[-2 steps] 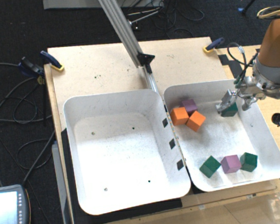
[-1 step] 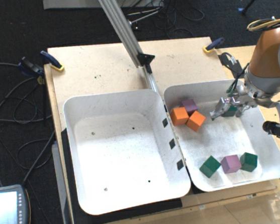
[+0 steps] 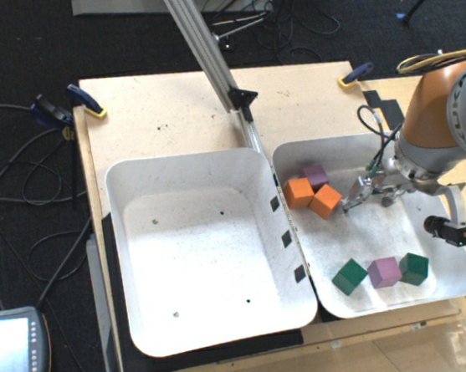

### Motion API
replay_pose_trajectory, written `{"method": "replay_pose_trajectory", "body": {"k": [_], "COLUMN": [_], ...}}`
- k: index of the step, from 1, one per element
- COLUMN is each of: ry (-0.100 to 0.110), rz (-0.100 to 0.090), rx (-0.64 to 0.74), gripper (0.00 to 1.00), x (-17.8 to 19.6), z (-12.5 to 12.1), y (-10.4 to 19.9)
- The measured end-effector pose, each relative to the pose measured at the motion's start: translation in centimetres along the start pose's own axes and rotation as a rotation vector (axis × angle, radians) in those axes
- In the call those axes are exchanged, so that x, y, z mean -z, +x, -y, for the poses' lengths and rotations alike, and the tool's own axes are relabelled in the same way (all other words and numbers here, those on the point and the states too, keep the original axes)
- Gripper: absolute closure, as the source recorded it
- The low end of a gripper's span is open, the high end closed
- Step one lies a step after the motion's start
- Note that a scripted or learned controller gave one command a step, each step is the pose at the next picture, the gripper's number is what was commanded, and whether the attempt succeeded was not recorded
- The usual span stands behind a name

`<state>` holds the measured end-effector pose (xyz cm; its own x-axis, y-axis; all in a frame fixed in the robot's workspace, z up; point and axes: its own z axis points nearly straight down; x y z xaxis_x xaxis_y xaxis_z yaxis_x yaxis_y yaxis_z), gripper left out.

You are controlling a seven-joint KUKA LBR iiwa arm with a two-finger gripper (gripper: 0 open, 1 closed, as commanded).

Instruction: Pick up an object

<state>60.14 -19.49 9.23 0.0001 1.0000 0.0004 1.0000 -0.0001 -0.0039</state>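
The tool (image 3: 355, 201) beside an orange block (image 3: 326, 201) shows its fingers indistinctly.

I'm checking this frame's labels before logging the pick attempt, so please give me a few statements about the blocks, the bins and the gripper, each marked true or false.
1. All the blocks lie in the right bin. True.
2. Two orange blocks sit near that bin's far left corner, with a purple block just behind them. True.
3. Three green blocks line the near side of the right bin. False: there are two green blocks with a purple block between them.
4. The gripper is over the left bin. False: it is low in the right bin, just right of the orange blocks.
5. The gripper has a green block lifted clear. False: both green blocks rest on the bin floor.
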Motion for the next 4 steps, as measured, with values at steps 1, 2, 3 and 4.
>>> {"method": "replay_pose_trajectory", "body": {"k": [1, 2, 3, 4], "ry": [-0.006, -0.01, -0.012, -0.007], "rz": [0.002, 0.003, 0.003, 0.002], "rx": [0.0, -0.001, 0.002, 0.002], "gripper": [1.0, 1.0, 1.0, 1.0], "x": [1.4, 7.7, 14.2, 14.9], "z": [-0.2, 0.0, -0.1, -0.2], "y": [0.0, -0.5, -0.5, -0.5]}}
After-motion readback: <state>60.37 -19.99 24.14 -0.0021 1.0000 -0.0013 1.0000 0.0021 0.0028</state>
